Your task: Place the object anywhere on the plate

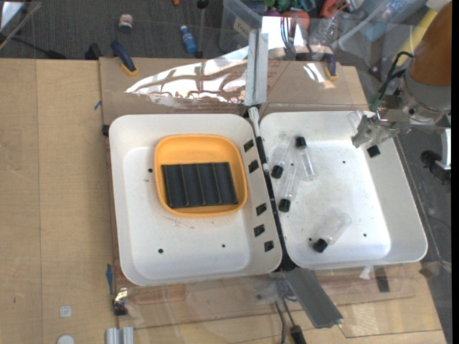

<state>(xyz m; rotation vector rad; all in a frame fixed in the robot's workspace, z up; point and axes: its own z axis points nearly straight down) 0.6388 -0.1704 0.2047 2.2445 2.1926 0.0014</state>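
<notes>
Clear vial (pixel 328 231) lies nearest you in the right bin (pixel 401 192).
Your hand (pixel 367 129) hovers at its upper edge, grip unreadable; orange plate (pixel 201 147) sits left.

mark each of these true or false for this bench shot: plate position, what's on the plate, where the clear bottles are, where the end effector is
1. The orange plate sits in the left bin. True.
2. The plate carries a dark ridged block. True.
3. The clear bottles lie on the plate. False: they lie in the right bin.
4. The end effector hovers over the plate. False: it is at the right bin's upper right corner.
5. A clear bottle with a black cap lies near the right bin's front edge. True.
</notes>
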